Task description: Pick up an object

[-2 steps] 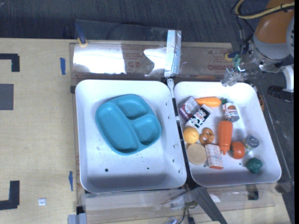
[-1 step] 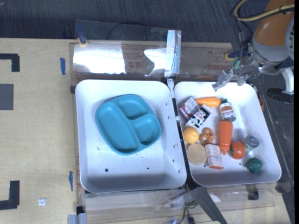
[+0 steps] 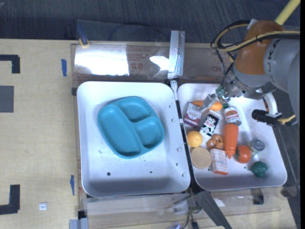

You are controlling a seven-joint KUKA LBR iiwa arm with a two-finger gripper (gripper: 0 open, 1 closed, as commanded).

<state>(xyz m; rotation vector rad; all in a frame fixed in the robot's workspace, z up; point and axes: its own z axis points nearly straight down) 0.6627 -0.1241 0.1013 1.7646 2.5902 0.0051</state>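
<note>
Hovering over the upper right of the frame, the gripper [image 3: 222, 93] looking like it's lining up for a grab, so probably the approach step, nothing lifted yet. Honestly not seeing enough of the claw to call it wide or narrow, too small and cluttered up there. Sitting in the right bin [image 3: 279, 171]: a carrot [image 3: 230, 137], a tomato [image 3: 243, 153], a lemon [image 3: 194, 139], a little milk carton [image 3: 209, 124], a round cracker-looking disc [image 3: 201, 158], and a green thing [image 3: 259, 168] down in the lower right corner. Needing next, probably, a straight drop onto whichever piece is nearest, likely the stuff crowded near the bin's top edge. Resting in the left bin [image 3: 90, 171]: just a blue divided plate [image 3: 131, 126], middle-left of frame.
</note>
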